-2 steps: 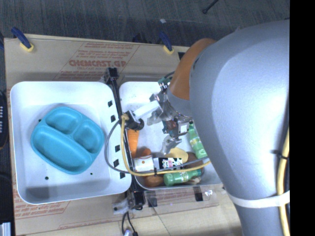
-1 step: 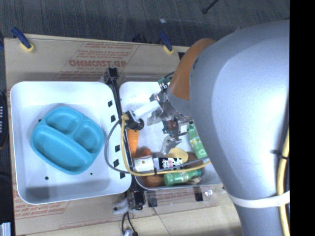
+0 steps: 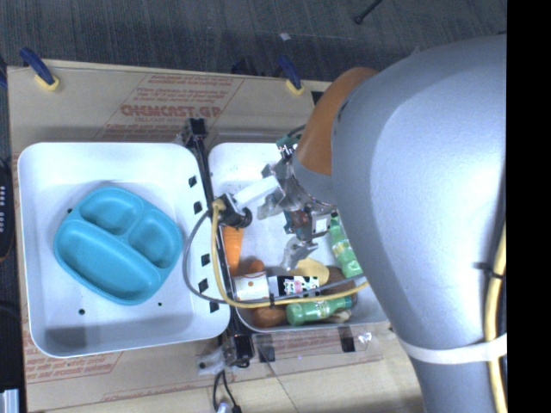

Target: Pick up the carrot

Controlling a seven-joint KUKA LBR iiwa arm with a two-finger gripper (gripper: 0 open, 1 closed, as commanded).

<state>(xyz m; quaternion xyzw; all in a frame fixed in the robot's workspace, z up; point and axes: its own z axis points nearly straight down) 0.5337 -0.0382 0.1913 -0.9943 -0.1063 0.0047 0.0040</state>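
Even, bright overhead light; slightly soft focus, faint shadows inside bins.

Before me the left bin (image 3: 34, 231) carries a blue divided plate (image 3: 118, 243), lying tilted toward its near left part. In the right bin (image 3: 237, 157) a green bottle (image 3: 317, 310) lies on its side along the near wall, a second green bottle (image 3: 344, 249) sits toward the right, and a black-and-white carton (image 3: 280, 286) lies between them. Blue clamps (image 3: 39, 67) grip the far edge of the cardboard-covered surface (image 3: 172, 101).
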